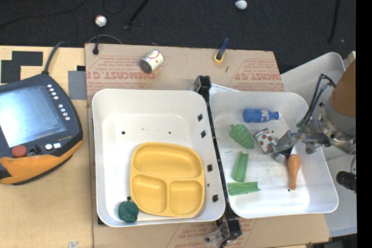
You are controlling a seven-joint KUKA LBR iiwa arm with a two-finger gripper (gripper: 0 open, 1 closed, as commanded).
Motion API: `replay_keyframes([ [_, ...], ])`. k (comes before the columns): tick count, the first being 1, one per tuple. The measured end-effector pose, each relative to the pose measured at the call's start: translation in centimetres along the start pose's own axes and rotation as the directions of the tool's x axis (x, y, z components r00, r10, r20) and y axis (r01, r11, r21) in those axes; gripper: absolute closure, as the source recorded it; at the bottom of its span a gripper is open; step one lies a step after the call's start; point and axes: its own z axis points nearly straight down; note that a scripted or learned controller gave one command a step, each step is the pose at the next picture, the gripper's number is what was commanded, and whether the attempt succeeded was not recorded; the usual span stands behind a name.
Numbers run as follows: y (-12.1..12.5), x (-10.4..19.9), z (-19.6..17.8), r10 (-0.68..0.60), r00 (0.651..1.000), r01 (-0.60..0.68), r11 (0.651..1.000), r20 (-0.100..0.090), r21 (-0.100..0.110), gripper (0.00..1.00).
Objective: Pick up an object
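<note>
Lower left of the frame, in the left bin [104, 125]: a dark green ball [128, 211] touching the corner of a yellow divided tray [168, 179].

Lower right, in the right bin [317, 197]: a flat green bar [243, 187], and just above it a green block [240, 166] lying lengthwise. Probably light rigid plastic, both of them; best taken across the narrow width.

Further right, an orange club-shaped piece [293, 169], thick end up, thin end down. Likely light, smooth and prone to roll; better pinched across the thick end than at the neck.

Right at its thick end, the gripper [282, 148], low over the bin floor, with a small white spotted object [264, 139] just to its left. Cannot tell how wide the gripper stands, nor see anything held in it.

Left of that, a lumpy green object [242, 136], possibly soft. Higher up, a blue bottle [260, 115] on its side: round and slick, so apt to slip unless gripped across the body.

Top of the frame, beyond the bins, a small can [151, 60] lying on the cardboard.
</note>
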Motion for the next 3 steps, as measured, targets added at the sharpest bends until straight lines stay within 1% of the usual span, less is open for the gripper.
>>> replay_keyframes([
  [1,-3.8,8.7,10.8,-0.004,1.0,0.004,1.0,-0.002,0.004,0.0],
  [2,-4.2,15.6,-0.1,-0.005,1.0,0.005,1.0,-0.002,-0.004,0.0],
  [3,-4.2,15.3,-0.6,0.002,1.0,-0.002,1.0,-0.002,0.004,1.0],
])
